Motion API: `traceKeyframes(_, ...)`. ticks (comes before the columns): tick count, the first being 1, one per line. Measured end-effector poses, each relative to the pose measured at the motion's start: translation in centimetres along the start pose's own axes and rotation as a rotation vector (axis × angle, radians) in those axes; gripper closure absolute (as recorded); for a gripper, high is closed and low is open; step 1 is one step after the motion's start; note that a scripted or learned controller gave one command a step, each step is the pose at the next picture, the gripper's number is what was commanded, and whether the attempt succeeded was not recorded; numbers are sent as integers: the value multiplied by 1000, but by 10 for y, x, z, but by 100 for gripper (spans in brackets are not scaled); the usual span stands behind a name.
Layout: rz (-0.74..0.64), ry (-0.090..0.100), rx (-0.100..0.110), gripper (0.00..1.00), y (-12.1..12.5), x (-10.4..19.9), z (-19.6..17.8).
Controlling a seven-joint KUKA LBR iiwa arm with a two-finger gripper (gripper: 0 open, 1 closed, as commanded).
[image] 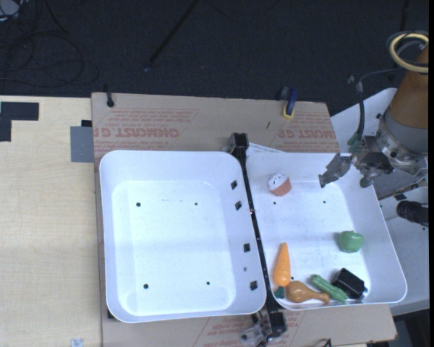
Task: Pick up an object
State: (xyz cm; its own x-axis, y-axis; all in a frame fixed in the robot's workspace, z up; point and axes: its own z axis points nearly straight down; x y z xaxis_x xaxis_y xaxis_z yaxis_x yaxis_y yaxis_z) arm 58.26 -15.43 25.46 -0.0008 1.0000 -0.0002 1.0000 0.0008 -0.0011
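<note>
The right bin point(390, 237) holds several small objects. A white and orange piece point(278, 183) lies near its back left. A green ball point(351, 241) rests toward the right wall. Along the front lie an orange carrot point(282, 264), an orange pear-shaped toy point(306, 292), a green stick point(329, 288) and a black block point(349, 282). My gripper point(349, 175) hangs over the bin's back right corner, above and to the right of the white and orange piece. Its fingers point(330, 172) are spread open with nothing between them.
The left bin point(108, 194) sits beside the right one, with a black divider strip point(247, 215) between them. Both rest on a cardboard sheet point(166, 125). A blue and yellow clamp point(289, 103) grips the cardboard's back edge. Cables cross the dark floor behind.
</note>
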Motion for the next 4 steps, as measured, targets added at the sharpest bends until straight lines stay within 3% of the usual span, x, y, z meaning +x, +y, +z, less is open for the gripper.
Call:
traceKeyframes(1, 1, 0, 2, 0, -37, 67, 158)
traceKeyframes(2, 5, 1, 5, 0, -83, 16, 168)
traceKeyframes(3, 10, 2, 2, 100, -81, 17, 157)
traceKeyframes(4, 0, -1, -5, 100, -95, 20, 64)
